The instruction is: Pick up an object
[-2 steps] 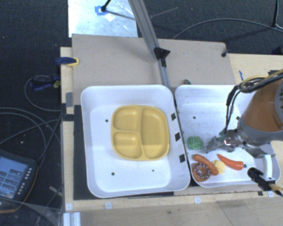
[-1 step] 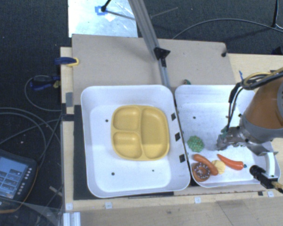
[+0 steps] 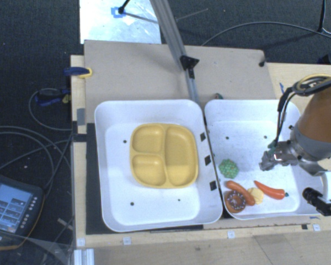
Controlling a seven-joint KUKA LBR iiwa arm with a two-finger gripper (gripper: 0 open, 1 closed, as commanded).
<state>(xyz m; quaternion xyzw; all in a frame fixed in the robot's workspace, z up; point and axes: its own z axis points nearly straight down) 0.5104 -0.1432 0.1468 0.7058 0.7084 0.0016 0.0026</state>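
The right bin (image 3: 243,120) holds a green broccoli piece (image 3: 229,168), a red sausage (image 3: 240,190), a brown doughnut (image 3: 235,201), a small yellow piece (image 3: 257,193) and an orange-red chilli (image 3: 269,190), all near its front. My gripper (image 3: 269,160) hangs over the right part of this bin, just above and behind the chilli. I see nothing between its fingers, and their spread is too blurred to judge.
The left bin (image 3: 107,164) carries a yellow three-compartment plate (image 3: 164,154). A grey pole (image 3: 176,43) slants across the back of the bench. Cables and a handheld pendant (image 3: 8,206) lie on the floor at left.
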